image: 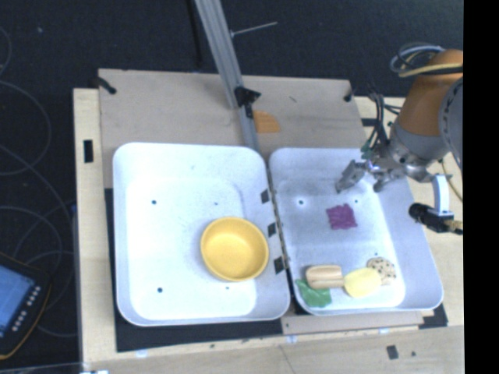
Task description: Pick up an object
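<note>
I see the gripper (363, 175) hanging over the far part of the right bin (304, 174), reaching in from the bin's right edge. Its fingers (345, 179) stand spread apart, with nothing between them.

Contents of the right bin, located relative to the purple block (341, 216):
- The purple block lies flat near the bin's middle, just nearer the camera than the gripper and apart from it.
- A tan cylinder (323, 276) lies on its side near the bin's near wall, well nearer than the block.
- A yellow lump (362, 282) touches the cylinder's right end.
- A speckled round piece (381, 267) sits just beyond the yellow lump, touching it.
- A green piece (311, 293) lies partly under the cylinder, in the near left corner.

The left bin (148, 178) holds a yellow bowl (233, 248), upright, close to the wall it shares with the right bin. Both bins rest on the bench (187, 92).
</note>
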{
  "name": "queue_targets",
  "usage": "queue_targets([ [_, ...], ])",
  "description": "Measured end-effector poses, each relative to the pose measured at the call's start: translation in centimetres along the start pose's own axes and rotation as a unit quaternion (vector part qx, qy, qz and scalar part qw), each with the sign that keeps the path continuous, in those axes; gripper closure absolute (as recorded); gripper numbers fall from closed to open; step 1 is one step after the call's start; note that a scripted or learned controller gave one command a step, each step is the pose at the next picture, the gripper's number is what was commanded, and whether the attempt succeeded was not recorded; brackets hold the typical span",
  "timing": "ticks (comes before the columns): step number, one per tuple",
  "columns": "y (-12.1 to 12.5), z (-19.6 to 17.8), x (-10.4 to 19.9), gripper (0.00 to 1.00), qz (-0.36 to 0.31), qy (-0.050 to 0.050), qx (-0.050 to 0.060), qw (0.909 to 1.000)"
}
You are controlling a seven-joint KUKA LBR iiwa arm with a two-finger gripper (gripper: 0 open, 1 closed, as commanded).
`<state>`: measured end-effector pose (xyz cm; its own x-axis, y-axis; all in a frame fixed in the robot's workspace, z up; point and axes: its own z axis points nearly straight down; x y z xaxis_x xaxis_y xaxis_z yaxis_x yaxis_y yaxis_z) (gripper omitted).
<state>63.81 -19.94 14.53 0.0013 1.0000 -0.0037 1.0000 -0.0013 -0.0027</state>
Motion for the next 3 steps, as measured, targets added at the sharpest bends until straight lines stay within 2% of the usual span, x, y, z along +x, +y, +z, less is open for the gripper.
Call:
queue_targets([
  [1, -0.1, 4.7, -0.1, 0.00, 0.001, 0.000, 0.000, 1.0000],
  [2, 0.1, 3.2, -0.2, 1.00, 0.001, -0.001, -0.004, 1.0000],
  [3, 0.0, -3.1, -0.8, 1.00, -0.001, 0.001, -0.005, 1.0000],
])
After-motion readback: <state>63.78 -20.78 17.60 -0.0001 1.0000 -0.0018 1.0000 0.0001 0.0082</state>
